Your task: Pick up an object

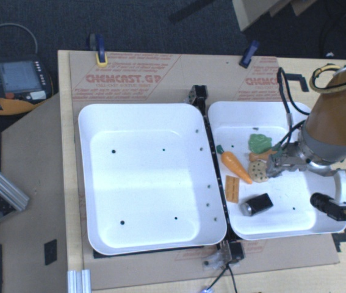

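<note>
The right bin holds several small objects. A green lumpy piece lies toward the back, with an orange carrot slanting to its left. A tan block with dark dots sits beside the carrot. An orange-brown bar lies by the bin's left wall, and a black cylinder with a silver end lies near the front. My gripper reaches in from the right, low over the bin, its tip right against the tan dotted block and just below the green piece.
The left bin stands beside the right one, a black clamp between them at the back. The arm's grey and orange body overhangs the right bin's right side. A teach pendant lies off the bench at far left.
</note>
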`<state>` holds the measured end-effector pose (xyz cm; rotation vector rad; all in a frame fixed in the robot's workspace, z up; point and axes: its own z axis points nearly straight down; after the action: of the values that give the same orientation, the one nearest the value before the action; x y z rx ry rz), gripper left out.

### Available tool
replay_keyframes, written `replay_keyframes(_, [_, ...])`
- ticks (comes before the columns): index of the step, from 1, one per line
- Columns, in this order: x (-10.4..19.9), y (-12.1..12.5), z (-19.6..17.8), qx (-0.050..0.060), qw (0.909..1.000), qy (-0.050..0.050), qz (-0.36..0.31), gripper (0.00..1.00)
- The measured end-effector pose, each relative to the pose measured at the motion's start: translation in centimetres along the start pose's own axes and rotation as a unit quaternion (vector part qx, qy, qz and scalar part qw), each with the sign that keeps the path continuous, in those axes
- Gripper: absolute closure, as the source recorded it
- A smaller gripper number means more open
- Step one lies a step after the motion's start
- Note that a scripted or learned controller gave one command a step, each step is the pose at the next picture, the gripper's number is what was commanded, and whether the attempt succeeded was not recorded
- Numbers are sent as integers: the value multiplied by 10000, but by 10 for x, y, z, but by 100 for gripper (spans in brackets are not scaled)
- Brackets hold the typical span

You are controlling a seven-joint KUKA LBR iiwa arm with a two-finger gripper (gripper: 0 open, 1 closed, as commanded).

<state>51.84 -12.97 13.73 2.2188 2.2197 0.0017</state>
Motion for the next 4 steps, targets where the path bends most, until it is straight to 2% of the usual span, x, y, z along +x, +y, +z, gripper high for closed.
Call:
replay_keyframes(1, [-3, 10, -58, -25, 10000, 14, 0, 100])
replay_keyframes(2, [-2, 12, -119, -1, 10000, -2, -4, 100])
replay_keyframes(3, [45, 27, -121, -3, 10000, 13, -26, 100])
replay_keyframes(4, [101, 40, -104, 36, 10000, 17, -20, 100])
